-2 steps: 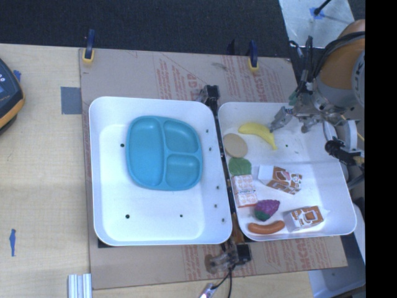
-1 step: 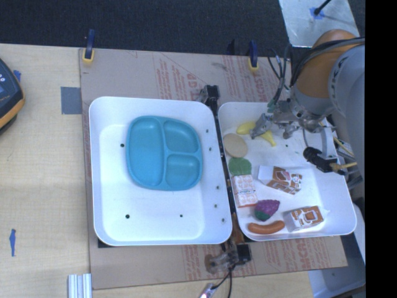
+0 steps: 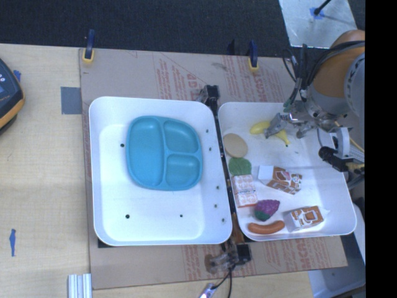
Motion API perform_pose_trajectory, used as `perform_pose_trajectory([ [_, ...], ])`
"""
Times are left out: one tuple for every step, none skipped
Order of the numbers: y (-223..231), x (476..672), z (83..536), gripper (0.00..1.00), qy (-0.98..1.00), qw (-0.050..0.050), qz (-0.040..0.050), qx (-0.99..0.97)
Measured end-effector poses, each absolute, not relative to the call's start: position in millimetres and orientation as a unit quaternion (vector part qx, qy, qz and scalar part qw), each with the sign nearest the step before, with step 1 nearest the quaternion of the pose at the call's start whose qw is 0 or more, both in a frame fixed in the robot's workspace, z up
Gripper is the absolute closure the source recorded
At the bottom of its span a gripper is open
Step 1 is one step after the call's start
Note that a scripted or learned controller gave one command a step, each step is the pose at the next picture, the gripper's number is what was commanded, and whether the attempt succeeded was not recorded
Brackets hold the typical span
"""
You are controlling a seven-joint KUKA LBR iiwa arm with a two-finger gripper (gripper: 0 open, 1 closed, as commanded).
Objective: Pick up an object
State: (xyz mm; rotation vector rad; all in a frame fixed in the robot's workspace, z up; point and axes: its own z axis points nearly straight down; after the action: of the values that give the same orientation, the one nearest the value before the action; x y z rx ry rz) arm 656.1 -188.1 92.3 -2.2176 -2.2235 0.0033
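My hand (image 3: 277, 131) sits low over the far end of the right bin (image 3: 335, 228), fingers clamped on the yellow banana (image 3: 260, 128), which sticks out on its side away from the arm. Nearer the camera from the hand: tan disc (image 3: 235, 145), green piece (image 3: 239, 166), snack packets (image 3: 285, 180), purple grapes (image 3: 267, 209), sausage (image 3: 266, 228). Well beyond them, away from the arm, the left bin (image 3: 111, 216) carries a blue divided plate (image 3: 164, 152). Both bins rest on cardboard (image 3: 180, 73) clipped to a light wood table (image 3: 37, 185). Dark carpet (image 3: 155, 8) lies behind the table.
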Motion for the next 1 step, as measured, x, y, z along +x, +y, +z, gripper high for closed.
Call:
perform_pose_trajectory([
  [-166.9, 656.0, 91.9, 0.00, -0.709, 0.002, 0.0016, -0.705],
])
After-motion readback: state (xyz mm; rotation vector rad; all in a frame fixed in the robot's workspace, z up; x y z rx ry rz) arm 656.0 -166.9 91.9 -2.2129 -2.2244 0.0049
